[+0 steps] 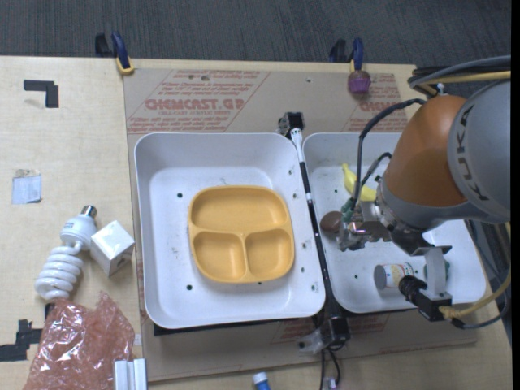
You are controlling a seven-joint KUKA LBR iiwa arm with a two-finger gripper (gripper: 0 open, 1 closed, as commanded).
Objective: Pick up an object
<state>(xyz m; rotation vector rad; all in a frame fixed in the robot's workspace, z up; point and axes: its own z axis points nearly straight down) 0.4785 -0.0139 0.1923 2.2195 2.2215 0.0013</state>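
The arm (439, 165) reaches down into the right bin (325, 157), and my gripper (354, 232) sits low over its left part. Just left of the gripper lies a small round brown object (331, 222), close to or touching it. A yellow banana-shaped piece (351, 179) pokes out from under the arm, further back. A small white bottle with a dark cap (398, 277) lies on its side toward the bin's front. The arm's bulk hides the gripper's tips.
The left bin (162, 210) holds a yellow three-compartment tray (241, 234). On the bench at left lie a spiral light bulb (67, 258), a white cube (112, 246) and a crumpled pink bag (81, 348). Cables run along the right side.
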